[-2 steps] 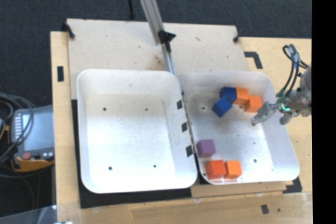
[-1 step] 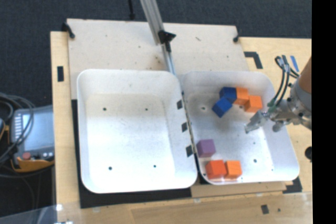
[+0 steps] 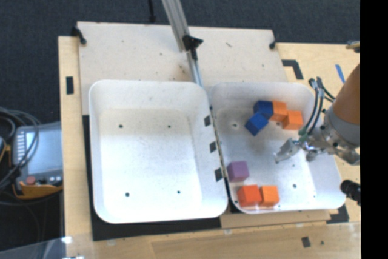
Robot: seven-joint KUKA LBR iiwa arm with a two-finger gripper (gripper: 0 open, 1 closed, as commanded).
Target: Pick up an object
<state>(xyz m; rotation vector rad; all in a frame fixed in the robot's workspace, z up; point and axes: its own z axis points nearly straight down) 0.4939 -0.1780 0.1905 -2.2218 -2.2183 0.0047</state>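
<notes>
Plainly these are small blocks, and I'd judge them light, stiff and not at all fragile, probably foam or painted wood, so a firm pinch across two flat opposite faces should do. All of them lie in the right bin (image 3: 315, 194). Two blue blocks (image 3: 259, 116) and two orange blocks (image 3: 287, 115) crowd together near its far side, touching or nearly so, which leaves little room for fingers between them. Another orange pair (image 3: 258, 195) sits side by side against the near wall, awkward for the same reason. The purple block (image 3: 237, 170) looks the easiest pick: it stands apart from the rest, though close to the bin's left wall, so I'd take it across the faces that run away from that wall.

The arm (image 3: 347, 107) comes in from the right, its wrist bent down over the right bin, with the tool (image 3: 286, 152) low above bare bin floor between the far cluster and the near pair. Nothing sits in the tool; whether it is spread or pinched I cannot tell from where I stand. The left bin (image 3: 97, 130) plays no part.
</notes>
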